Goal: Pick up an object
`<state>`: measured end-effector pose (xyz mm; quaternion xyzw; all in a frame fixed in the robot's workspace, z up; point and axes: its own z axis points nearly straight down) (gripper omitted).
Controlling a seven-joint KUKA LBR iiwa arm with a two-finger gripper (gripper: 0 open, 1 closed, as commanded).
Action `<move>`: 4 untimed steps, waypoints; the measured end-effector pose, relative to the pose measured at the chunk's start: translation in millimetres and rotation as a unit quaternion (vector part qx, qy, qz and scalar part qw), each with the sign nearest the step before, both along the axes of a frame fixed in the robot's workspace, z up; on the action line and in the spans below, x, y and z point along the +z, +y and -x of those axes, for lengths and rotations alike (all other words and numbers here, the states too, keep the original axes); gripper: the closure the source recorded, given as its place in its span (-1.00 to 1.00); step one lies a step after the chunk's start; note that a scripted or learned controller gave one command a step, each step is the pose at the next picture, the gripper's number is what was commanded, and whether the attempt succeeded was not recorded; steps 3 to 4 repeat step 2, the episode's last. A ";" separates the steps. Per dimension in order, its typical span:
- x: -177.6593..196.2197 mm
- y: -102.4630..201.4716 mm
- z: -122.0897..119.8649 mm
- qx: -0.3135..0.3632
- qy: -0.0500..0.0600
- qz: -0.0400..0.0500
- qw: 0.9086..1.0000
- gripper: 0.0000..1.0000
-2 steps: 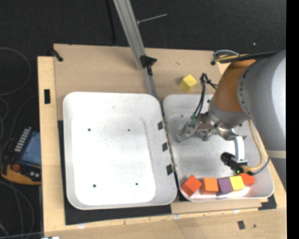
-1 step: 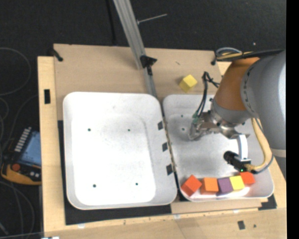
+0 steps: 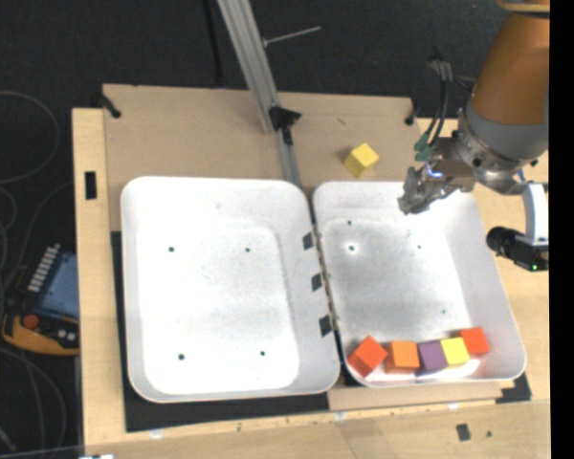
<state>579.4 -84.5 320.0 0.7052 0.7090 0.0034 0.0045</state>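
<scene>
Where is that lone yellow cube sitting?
The yellow cube lies on the bare bench board just beyond the far rim of the right bin, left of the gripper.

A robotics lab: plywood bench [image 3: 220, 132], two white bins [image 3: 210, 285], loose cables [image 3: 10, 208], aluminium camera mast [image 3: 253, 55].

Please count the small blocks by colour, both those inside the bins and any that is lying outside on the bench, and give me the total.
Orange blocks: 3, in the right bin
Purple block: 1, in the right bin
Yellow blocks: 2, one in the right bin, one on the bench outside the bins
Total: 6
</scene>
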 end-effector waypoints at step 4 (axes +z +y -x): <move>-77.5 4.1 51.4 -0.002 0.005 -0.001 1.000 -1.00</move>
